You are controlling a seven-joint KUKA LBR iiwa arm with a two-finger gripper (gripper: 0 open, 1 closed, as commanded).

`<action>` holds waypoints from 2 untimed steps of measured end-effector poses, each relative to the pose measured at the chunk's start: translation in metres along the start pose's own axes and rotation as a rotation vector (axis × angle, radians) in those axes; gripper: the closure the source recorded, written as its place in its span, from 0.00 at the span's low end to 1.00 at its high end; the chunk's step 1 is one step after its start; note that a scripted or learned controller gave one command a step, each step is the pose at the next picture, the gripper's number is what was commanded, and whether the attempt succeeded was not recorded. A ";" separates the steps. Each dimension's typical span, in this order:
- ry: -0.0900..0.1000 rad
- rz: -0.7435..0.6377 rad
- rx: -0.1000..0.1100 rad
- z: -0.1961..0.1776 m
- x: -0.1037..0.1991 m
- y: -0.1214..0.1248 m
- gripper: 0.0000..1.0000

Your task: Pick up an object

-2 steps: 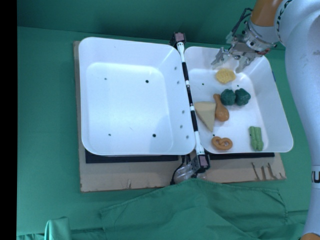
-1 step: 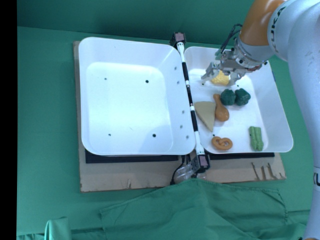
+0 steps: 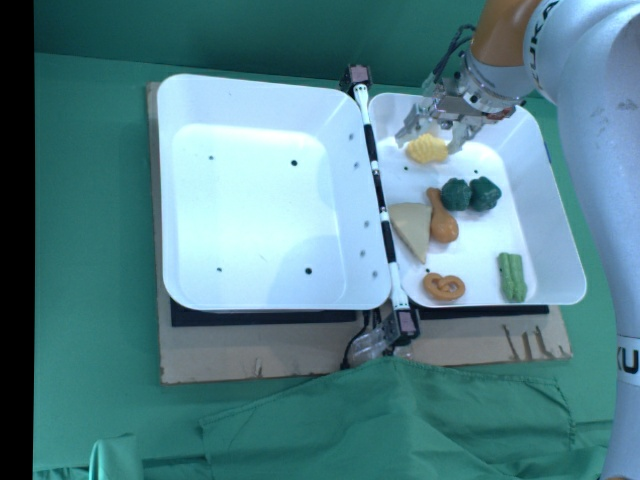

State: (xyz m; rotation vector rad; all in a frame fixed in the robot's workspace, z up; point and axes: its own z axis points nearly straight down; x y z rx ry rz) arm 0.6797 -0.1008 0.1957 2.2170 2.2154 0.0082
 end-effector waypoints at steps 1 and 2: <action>0.000 0.001 0.003 0.001 0.000 -0.001 0.00; -0.001 0.003 -0.006 -0.014 -0.001 0.001 1.00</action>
